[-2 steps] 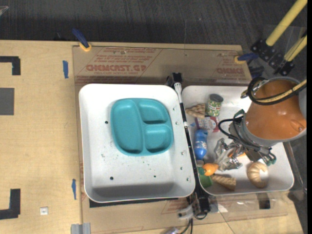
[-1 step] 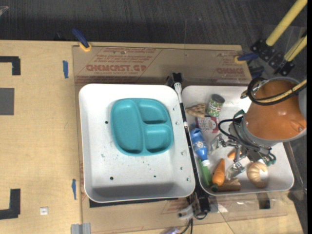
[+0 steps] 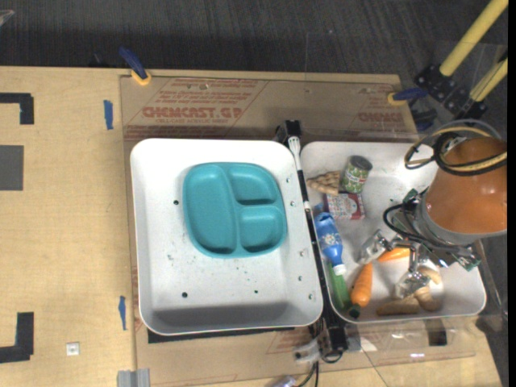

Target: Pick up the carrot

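Carrot (image 3: 363, 285) lies in the right bin (image 3: 476, 297), low-left part, at approx 8 o'clock from the gripper (image 3: 403, 266) and just beside it; long axis runs 12–6 w/ a slight tilt, fat end down. Can't tell the gripper's state, too cluttered w/ metal bits. Right bin also holds a blue bottle (image 3: 328, 242) at 10 o'clock from the carrot, a green-lidded can (image 3: 355, 173) at 12, and a wooden piece (image 3: 403, 306) at 4; left bin (image 3: 161, 216) holds a teal divided tray (image 3: 235, 209).

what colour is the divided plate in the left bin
Teal, a turquoise blue; the divided plate shows in the camera view.
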Controlling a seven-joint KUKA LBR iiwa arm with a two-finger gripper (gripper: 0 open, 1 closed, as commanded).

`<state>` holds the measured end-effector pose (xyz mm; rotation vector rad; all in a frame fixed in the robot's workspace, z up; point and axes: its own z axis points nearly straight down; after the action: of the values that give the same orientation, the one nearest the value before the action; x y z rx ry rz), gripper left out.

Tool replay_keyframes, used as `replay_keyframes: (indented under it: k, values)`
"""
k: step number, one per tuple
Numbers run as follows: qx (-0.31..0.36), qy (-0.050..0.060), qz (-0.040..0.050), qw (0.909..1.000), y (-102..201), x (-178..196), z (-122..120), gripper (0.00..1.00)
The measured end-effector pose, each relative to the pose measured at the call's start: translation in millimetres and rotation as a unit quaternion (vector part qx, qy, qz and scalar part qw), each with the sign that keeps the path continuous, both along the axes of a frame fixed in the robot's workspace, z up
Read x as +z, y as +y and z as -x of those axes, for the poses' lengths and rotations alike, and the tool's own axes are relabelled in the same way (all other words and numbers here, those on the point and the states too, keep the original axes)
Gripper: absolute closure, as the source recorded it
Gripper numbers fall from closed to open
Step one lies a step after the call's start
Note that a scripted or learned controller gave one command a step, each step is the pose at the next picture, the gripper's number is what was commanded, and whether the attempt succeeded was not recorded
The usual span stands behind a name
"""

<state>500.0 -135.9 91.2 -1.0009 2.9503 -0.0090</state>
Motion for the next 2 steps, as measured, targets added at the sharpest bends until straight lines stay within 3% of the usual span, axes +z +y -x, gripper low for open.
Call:
replay_keyframes:
  k: [1, 2]
  values:
    - [0.087, -0.001, 0.0021, 0.9962, 5.0, 0.4, 3.9, 0.00]
    - [0.164, 0.002, 0.0076, 0.9864, 29.0, 0.5, 2.3, 0.00]
